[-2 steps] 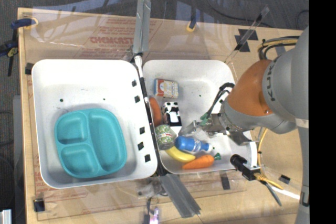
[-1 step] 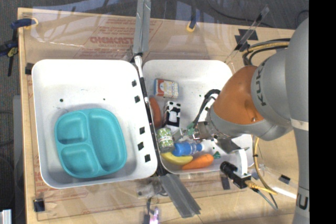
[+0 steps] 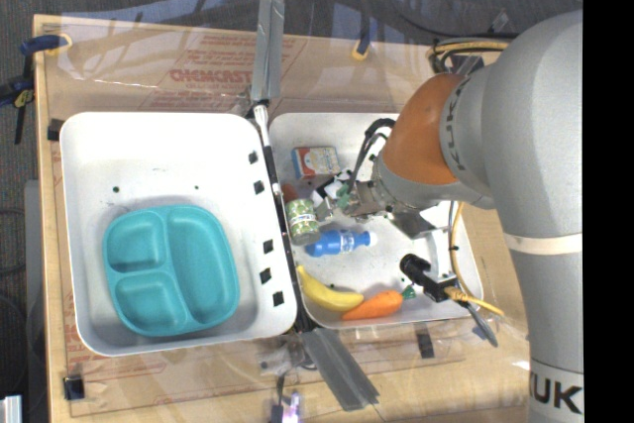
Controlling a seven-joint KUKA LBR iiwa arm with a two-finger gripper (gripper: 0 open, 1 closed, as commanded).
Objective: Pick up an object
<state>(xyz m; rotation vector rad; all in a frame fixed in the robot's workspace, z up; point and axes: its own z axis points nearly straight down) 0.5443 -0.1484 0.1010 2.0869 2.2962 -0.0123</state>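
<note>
In rt bin (image 3: 451,258), arm's wrist (image 3: 421,149) hides tool above bottle (image 3: 337,242).

Teal divided tray (image 3: 171,266) in left bin (image 3: 89,139)

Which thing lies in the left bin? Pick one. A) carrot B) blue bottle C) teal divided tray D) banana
C: the teal divided tray lies in the left bin, while the banana, carrot and blue bottle lie in the right bin.
</note>
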